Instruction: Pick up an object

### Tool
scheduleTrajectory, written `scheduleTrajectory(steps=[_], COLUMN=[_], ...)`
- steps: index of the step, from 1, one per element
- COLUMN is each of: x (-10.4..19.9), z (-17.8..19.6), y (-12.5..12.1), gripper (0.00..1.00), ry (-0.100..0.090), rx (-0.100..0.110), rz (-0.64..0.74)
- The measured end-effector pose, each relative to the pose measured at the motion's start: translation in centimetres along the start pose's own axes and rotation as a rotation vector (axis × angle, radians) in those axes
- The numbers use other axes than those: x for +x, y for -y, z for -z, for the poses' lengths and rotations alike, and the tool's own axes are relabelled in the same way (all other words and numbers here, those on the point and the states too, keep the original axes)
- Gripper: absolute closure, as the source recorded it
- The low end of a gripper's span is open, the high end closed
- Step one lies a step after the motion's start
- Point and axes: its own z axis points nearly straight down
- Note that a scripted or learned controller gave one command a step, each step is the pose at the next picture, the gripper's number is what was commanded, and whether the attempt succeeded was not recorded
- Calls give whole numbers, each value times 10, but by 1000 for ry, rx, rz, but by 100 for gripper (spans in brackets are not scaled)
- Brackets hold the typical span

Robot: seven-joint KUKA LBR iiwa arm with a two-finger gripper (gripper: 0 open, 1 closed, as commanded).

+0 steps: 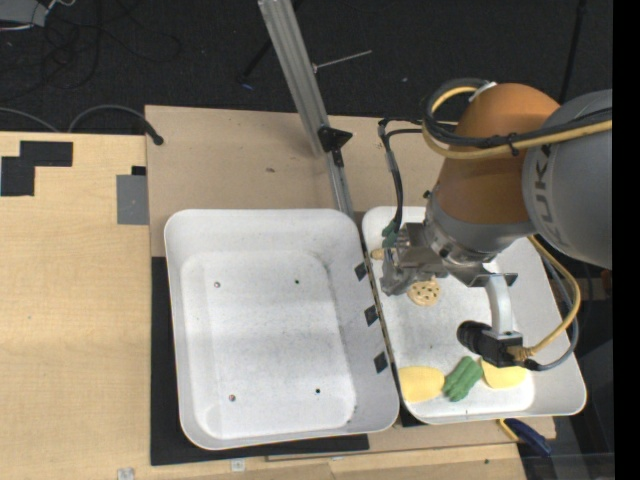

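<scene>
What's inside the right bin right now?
In the right bin: a cookie beside the end effector, and two yellow pieces flanking a green toy. The arm covers the bin's upper part.

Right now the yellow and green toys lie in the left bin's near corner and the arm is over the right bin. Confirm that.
One thing is wrong: the yellow toy and the green toy lie in the right bin, along its near edge, not in the left bin. The arm is indeed over the right bin. The camera view shows this.
</scene>
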Motion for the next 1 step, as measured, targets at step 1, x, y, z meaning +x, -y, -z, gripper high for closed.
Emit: scheduleTrajectory(steps=[1], x=[51], z=[-16], y=[7], gripper=[100], ry=[0], rx=[0], rz=[1])
